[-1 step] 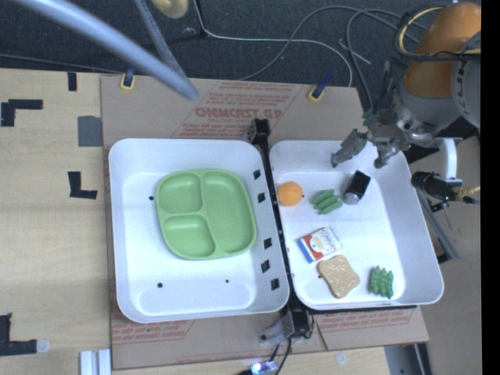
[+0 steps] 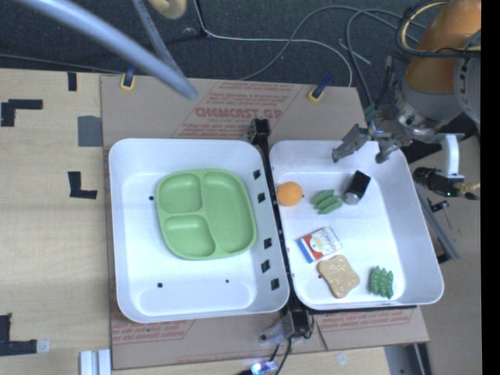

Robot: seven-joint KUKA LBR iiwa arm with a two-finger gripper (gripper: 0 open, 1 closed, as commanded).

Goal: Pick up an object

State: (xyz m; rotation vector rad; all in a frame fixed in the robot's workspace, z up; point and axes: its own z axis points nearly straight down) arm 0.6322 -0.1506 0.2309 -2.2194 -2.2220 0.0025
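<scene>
Nothing is picked yet: the gripper (image 2: 364, 144), fingers spread and empty, hovers over the right bin's (image 2: 418, 209) far edge, just beyond the small black cylinder (image 2: 357, 187) lying inside.

**One fixed cam, high and slanted**

Single cam above the bench, looking down at a slant — far edge of the scene at the top of the frame, near edge at the bottom. Set back enough to take in both bins whole: left bin (image 2: 125, 209) and right bin (image 2: 414, 233) side by side mid-frame, w/ bench wood at left. Arm (image 2: 441, 53) enters from the upper right — no 2nd view to share with.
</scene>
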